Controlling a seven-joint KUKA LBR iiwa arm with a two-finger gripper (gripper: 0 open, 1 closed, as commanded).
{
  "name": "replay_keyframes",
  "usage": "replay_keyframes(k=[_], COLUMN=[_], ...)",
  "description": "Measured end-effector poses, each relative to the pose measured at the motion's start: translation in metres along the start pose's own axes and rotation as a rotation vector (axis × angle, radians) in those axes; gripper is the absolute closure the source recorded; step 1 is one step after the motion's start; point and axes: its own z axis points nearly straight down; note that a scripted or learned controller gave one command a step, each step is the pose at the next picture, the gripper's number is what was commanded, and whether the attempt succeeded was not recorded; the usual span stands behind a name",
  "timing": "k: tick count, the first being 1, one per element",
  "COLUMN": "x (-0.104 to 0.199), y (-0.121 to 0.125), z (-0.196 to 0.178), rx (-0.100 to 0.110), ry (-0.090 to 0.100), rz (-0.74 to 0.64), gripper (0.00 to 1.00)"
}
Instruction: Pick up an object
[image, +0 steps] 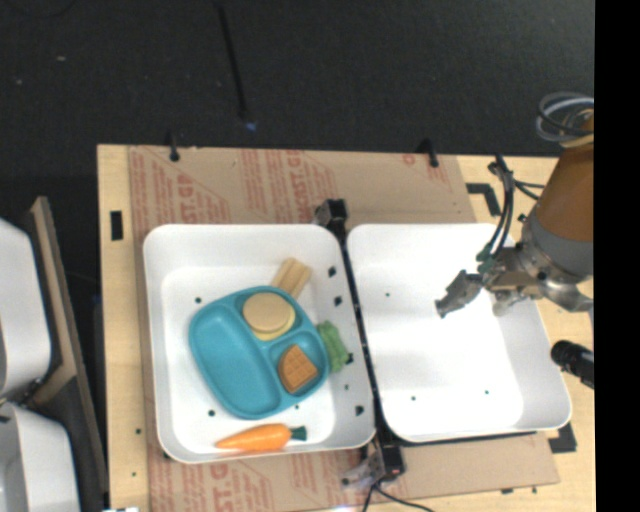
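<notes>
We see the gripper (463, 294) over the right bin (420, 400); we cannot tell its state. A blue tray (235, 370) sits in the left bin (165, 300).

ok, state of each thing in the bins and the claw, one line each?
blue tray: flat in the left bin, holding two food pieces.
round cracker: lying in the tray's upper compartment.
waffle piece: lying in the tray's right compartment.
carrot: on its side on the bin floor, below the tray.
wooden block: on the bin floor, at the tray's upper edge.
claw: above the right bin, holding nothing.
</notes>
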Motion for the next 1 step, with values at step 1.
replay_keyframes(k=[1], x=[0.0000], y=[0.0000], z=[0.0000], rx=[0.000], ry=[0.000], rz=[0.000], gripper=[0.00])
